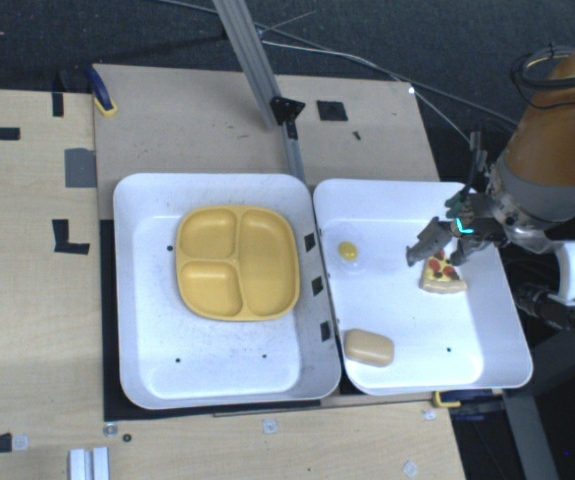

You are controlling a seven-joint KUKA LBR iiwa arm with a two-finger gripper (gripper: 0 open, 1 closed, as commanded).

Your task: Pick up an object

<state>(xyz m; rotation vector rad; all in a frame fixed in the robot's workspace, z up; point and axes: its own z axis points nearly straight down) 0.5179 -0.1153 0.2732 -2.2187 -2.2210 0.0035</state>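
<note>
Gripper (443, 253) over the right bin (487, 363), fingers spread, holding nothing.

A toy pizza slice (442, 274) lies just under and between the open fingertips, not clamped. A small yellow ball (348, 252) sits well to the gripper's left; a tan bar of soap (369, 348) lies below-left. The yellow divided plate (238, 263) rests in the left bin (147, 368).

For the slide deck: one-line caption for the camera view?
Claw poised over a pizza-slice toy in the right white bin, near a small yellow ball and tan oval block.
</note>
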